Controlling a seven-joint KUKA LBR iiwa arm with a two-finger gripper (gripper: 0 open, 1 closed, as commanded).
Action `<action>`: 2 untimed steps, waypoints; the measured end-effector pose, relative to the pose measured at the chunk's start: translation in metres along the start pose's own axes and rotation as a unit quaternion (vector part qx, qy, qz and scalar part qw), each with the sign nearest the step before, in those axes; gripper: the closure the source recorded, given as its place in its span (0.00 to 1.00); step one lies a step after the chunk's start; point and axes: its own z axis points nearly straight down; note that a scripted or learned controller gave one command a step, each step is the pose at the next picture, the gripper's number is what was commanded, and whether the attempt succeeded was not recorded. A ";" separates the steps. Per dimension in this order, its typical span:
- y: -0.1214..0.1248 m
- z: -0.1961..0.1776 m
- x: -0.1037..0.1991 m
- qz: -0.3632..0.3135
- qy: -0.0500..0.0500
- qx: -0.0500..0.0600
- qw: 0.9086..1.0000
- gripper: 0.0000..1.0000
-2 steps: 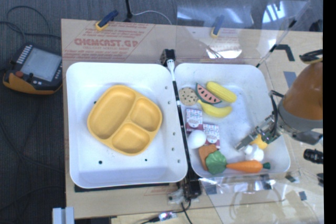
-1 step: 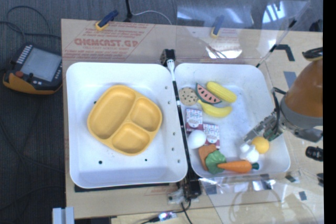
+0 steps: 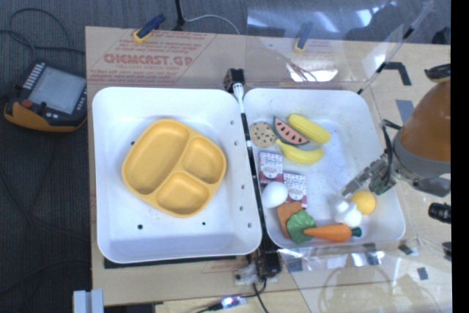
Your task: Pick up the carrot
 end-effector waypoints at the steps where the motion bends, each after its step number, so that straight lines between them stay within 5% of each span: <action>1: 0.002 -0.009 0.000 0.001 0.000 -0.001 1.000 1.00; 2: -0.011 0.015 0.005 -0.125 0.012 0.010 0.992 1.00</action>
